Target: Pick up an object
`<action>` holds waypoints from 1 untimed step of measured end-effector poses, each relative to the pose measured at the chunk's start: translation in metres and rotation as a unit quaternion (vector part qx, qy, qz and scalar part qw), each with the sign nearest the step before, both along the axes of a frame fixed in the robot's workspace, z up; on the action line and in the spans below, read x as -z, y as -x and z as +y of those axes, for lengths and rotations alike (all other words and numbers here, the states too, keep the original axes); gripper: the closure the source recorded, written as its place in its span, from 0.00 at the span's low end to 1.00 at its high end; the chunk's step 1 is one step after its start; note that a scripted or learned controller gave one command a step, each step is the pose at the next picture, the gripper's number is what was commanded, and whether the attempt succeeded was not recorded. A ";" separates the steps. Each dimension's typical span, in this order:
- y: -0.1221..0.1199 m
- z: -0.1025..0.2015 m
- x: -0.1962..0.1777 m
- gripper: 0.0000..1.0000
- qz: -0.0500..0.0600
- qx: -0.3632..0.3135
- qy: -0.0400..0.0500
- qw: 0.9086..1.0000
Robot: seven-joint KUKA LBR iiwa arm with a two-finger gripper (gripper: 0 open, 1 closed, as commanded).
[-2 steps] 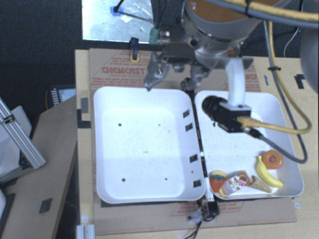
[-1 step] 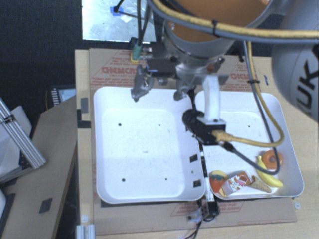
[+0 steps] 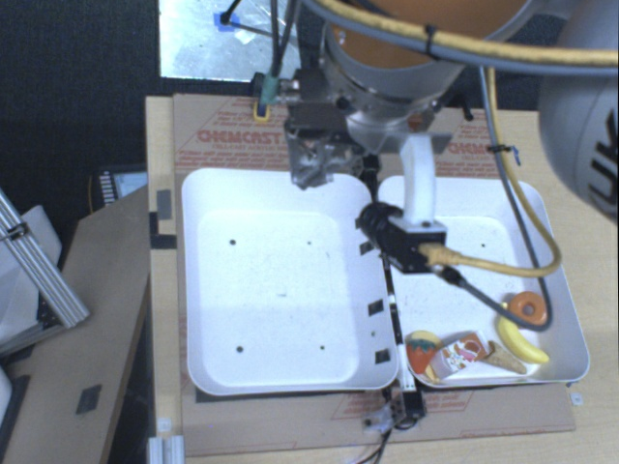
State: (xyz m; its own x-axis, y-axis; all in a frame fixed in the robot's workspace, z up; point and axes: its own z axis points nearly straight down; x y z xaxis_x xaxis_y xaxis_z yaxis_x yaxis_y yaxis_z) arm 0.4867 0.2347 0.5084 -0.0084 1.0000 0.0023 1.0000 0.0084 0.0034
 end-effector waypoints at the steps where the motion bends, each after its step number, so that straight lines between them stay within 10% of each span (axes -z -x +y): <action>1: 0.000 -0.085 -0.029 1.00 -0.001 0.008 0.001 1.000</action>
